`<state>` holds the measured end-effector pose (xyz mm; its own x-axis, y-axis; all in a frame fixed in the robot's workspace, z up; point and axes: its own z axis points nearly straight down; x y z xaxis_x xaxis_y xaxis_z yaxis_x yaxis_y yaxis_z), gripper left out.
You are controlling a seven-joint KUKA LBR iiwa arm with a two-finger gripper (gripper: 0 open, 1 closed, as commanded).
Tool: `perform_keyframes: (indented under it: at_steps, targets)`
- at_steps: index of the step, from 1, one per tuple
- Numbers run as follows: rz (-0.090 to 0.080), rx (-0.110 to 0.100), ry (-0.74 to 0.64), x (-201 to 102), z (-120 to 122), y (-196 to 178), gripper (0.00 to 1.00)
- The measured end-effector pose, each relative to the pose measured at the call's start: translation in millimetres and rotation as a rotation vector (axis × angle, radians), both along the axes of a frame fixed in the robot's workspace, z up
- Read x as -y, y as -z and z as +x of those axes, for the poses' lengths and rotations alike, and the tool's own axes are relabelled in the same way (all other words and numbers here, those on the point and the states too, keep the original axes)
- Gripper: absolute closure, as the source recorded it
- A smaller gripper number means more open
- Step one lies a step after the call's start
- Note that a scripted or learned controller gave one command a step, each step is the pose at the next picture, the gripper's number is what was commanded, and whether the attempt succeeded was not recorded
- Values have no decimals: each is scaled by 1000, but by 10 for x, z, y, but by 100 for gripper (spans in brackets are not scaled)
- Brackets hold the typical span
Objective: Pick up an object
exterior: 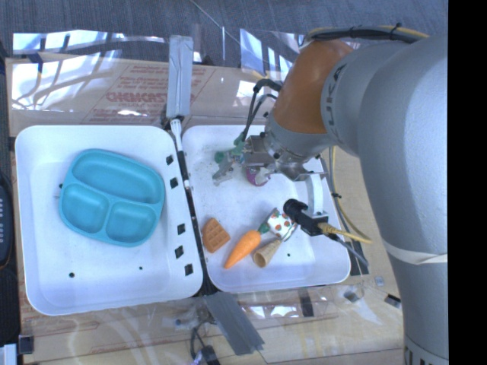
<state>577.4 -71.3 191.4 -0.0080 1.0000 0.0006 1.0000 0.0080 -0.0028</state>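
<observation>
From the overhead camera view I see my gripper (230,160) low over the back of the right bin (335,274), beside a small pink object (256,176); I cannot tell its state. The carrot (242,249), waffle piece (215,235) and cone (265,254) lie near the front. I judge this the approach step; next comes closing on something.

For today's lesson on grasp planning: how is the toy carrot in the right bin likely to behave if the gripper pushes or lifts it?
The carrot lies on its side and tapers to a point, so a push would probably roll it in a curve. It looks like smooth moulded plastic, likely stiff, light and a bit slippery. Its thick end sits close to the cone, which may shift too.
</observation>
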Motion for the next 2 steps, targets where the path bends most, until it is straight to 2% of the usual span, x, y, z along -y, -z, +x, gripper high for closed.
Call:
perform_keyframes:
  at_steps: [1,2]
  targets:
    - [-1,-5,4,393,-789,496,0]
    - [-3,12,-1,896,-972,955,0]
